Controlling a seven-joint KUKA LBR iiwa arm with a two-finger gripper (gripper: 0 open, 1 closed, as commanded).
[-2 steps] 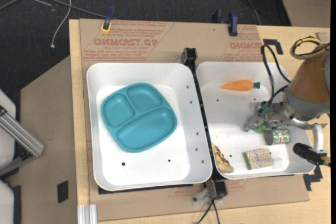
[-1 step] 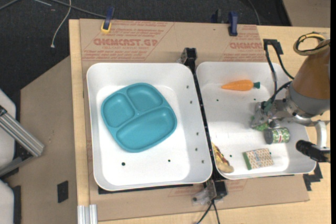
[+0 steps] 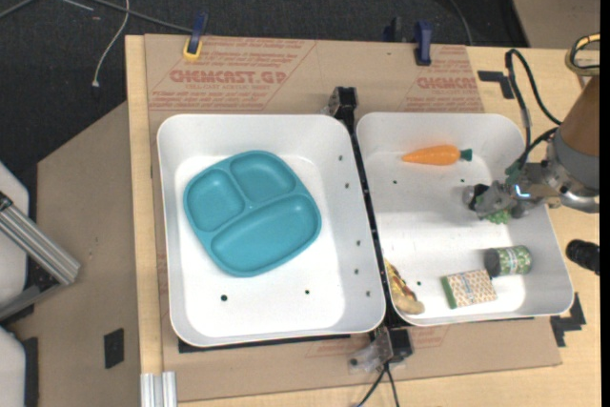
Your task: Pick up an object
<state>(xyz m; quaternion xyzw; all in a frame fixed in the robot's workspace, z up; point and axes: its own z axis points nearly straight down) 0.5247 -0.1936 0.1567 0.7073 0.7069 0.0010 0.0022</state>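
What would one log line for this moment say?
arm: over right bin | gripper: low beside green item, grasp unconfirmed | carrot: untouched | left bin: blue tray

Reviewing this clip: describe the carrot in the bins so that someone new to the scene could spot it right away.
Look at the right-hand white bin, the one the gripper reaches into. The carrot lies flat near its far edge, apart from the items along the near edge. It is the bin's one orange thing, tapered, with a green tip pointing toward the arm.

Even, bright overhead light fills the scene. The white bins (image 3: 267, 319) wash out pale with soft glare, and shadows are faint. Focus is moderately soft throughout, and the dark floor (image 3: 76, 33) shows little detail.
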